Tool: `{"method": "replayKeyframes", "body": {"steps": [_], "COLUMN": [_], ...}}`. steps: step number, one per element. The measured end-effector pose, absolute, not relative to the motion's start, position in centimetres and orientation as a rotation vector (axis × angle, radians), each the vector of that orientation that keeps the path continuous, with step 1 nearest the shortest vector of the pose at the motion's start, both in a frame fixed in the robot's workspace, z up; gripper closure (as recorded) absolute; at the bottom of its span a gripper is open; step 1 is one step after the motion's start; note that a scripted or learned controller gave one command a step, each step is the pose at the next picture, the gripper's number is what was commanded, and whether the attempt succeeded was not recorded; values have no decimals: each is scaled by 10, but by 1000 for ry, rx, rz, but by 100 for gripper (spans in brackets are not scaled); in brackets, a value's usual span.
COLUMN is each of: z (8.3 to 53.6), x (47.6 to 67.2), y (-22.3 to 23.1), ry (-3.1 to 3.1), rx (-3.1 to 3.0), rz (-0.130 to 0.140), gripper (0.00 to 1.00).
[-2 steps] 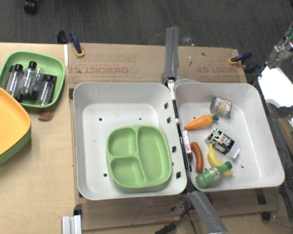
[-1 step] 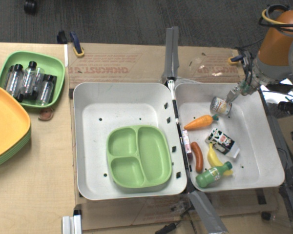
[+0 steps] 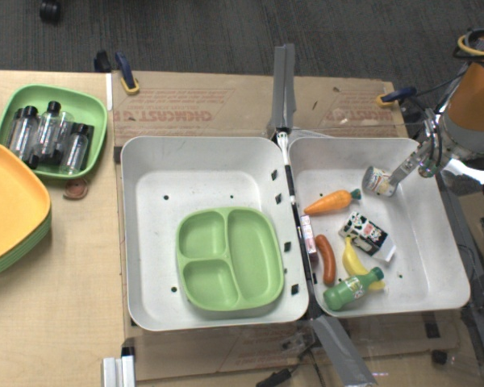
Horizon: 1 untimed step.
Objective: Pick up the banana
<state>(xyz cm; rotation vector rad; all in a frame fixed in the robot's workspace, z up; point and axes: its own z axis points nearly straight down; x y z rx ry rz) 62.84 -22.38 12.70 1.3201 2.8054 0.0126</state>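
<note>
Camera view: banana (image 3: pixel 352 259) (curved, yellow) is hemmed by carton (image 3: pixel 365 234), bottle (image 3: pixel 351 289) and sausage (image 3: pixel 326 258); gripper (image 3: pixel 379 182) state cannot be told.

I see a bench (image 3: pixel 226 103) covered in brown cardboard, with two shallow white bins sitting side by side on it. The left bin (image 3: pixel 145 216) and the right bin (image 3: pixel 436 280) touch along their inner edges. On the far left of the bench sits a small green tray (image 3: pixel 93 115) holding dark-capped bottles (image 3: pixel 48 135). Near it, at the left edge, rests a stack of orange plates (image 3: pixel 12 208). Blue clamps (image 3: pixel 127 75) grip the cardboard's far edge.
</note>
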Motion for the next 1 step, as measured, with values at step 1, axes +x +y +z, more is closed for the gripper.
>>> {"method": "replayKeyframes", "body": {"steps": [1], "z": [168], "x": [621], "y": [-222], "ry": [2077], "rx": [2354], "rz": [-2], "gripper": [100]}}
